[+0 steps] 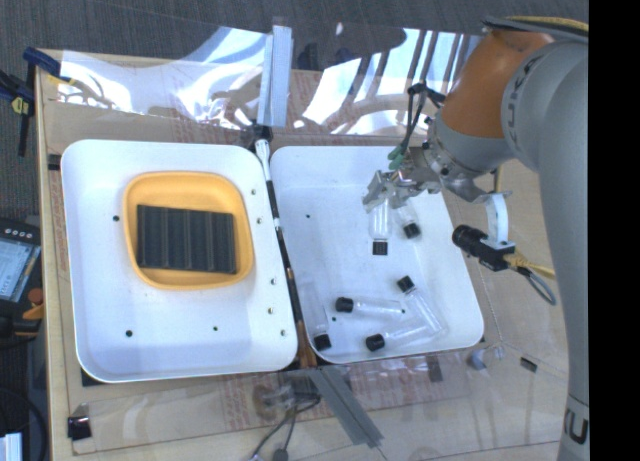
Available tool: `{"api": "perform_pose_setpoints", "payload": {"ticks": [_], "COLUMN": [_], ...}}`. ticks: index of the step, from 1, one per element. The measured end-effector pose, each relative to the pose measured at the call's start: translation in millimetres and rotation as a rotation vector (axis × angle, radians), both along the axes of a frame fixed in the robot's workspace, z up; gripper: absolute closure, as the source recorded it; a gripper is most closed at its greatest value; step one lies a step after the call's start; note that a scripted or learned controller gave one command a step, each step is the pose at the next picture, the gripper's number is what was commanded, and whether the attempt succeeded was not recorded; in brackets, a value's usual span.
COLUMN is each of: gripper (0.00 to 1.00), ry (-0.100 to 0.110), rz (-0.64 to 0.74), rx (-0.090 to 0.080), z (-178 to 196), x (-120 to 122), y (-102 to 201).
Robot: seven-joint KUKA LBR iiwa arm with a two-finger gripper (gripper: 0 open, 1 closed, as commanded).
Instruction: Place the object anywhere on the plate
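Over the right bin (455, 279), gripper (385, 211) clamped on a tube (380, 229) (black-capped), yellow plate (150, 194) left.

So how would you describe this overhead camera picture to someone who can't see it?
A grey robot arm's gripper hangs over the right white bin, which holds several clear tubes with black caps. The left bin holds a yellow plate.

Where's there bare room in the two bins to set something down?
Left bin: a bare white border all round the yellow plate, widest along the near edge. Right bin: the left and far-left part is bare. Crowded: small vials along its near edge, and the gripper over its far right.
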State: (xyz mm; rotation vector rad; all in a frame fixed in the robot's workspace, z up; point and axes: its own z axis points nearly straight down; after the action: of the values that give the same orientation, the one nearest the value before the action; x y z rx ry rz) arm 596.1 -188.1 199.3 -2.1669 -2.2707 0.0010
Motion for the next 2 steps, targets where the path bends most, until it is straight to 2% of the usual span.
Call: {"api": "perform_pose_setpoints", "payload": {"ticks": [1, 2], "gripper": [0.00, 0.00], "ry": [0.000, 0.001], "rz": [0.000, 0.382], "rx": [0.000, 0.001], "z": [0.1, -8.6], "x": [0.0, -15.3], "y": [0.0, 0.6]}}
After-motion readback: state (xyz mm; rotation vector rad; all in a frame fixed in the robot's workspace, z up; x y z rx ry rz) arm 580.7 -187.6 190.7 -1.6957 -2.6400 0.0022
